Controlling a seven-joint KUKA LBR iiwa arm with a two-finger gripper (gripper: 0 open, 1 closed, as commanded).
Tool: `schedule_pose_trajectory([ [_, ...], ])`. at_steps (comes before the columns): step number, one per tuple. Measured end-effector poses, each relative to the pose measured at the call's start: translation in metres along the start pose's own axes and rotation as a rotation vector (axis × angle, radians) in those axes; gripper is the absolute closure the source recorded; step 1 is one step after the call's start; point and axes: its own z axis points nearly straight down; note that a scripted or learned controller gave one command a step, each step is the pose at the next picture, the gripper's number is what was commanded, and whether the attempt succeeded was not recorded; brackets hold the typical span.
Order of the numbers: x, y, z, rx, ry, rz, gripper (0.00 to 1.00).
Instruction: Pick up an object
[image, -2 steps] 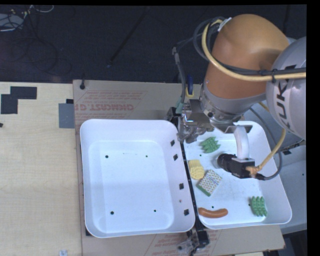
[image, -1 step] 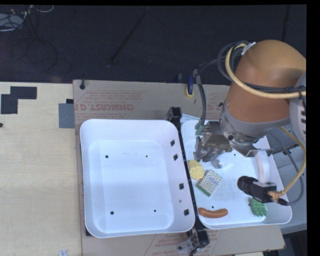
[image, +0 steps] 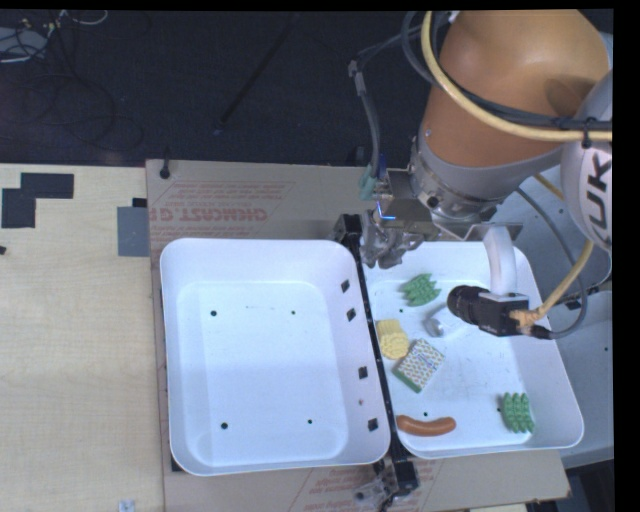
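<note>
My pincer (image: 385, 252) hangs over the far corner of the right bin (image: 560, 400), close by the wall it shares with the left bin (image: 200, 270); whether it is wide or narrow I cannot tell from here. Nothing sits in it that I can see. The nearest thing to pick is the green toy (image: 420, 290), just beside the pincer, toward the bin's middle. Further off lie a yellow piece (image: 392, 340) touching a checked block (image: 420, 364), a sausage (image: 427, 425) and a second green toy (image: 517, 411). I judge the step to be choosing and lining up. I should centre over the green toy, clear of the wall, then drop straight down before closing.
</note>
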Motion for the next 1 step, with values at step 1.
schedule_pose_trajectory([
  [1, 0.0710, 0.0213, -0.0308, 0.003, 0.000, -0.002, 1.00],
])
